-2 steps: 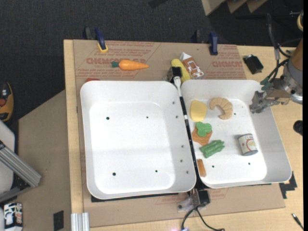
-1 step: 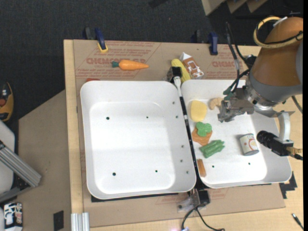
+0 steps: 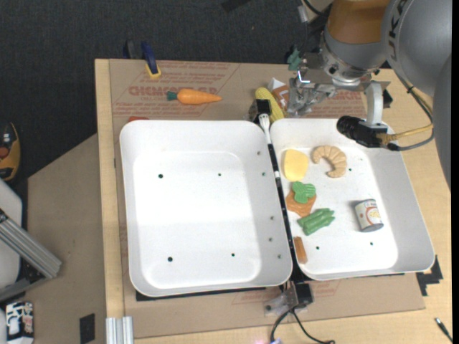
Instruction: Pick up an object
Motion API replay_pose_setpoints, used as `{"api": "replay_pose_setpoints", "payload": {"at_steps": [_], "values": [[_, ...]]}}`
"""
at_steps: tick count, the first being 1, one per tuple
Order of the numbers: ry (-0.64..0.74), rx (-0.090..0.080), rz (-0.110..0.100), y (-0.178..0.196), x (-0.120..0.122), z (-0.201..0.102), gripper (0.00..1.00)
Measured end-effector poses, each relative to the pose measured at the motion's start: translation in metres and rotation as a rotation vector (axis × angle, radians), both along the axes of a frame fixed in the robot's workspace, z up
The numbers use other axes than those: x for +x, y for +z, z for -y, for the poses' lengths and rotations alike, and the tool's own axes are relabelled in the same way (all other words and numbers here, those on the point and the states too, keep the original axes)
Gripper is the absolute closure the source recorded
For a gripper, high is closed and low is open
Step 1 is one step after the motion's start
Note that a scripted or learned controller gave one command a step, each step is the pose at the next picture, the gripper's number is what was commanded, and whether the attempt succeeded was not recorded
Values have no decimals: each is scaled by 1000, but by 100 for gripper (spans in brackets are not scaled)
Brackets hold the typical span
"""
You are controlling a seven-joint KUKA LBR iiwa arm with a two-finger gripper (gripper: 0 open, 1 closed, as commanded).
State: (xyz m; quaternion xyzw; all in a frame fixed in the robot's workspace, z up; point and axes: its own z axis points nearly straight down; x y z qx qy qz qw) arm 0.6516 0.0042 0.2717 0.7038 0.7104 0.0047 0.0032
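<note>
The cardboard sheet (image 3: 215, 77) under the two bins carries red printing along its far edge, just above the toy carrot (image 3: 195, 97). The larger line seems to begin with "CHEM", but the letters are faint, seen at a slant and partly covered by the carrot, so the whole word cannot be made out; a smaller red line above it is too small to read. The small can (image 3: 368, 214) in the right bin (image 3: 401, 256) bears a label with red marks, unreadable.
</note>
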Motion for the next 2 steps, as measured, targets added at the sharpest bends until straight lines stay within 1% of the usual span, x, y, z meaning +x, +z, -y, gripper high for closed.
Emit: {"api": "replay_pose_setpoints", "payload": {"at_steps": [1,2], "values": [[-2,1,-9,-20,15,-66,100],[0,2,-5,21,15,-161,100]]}}
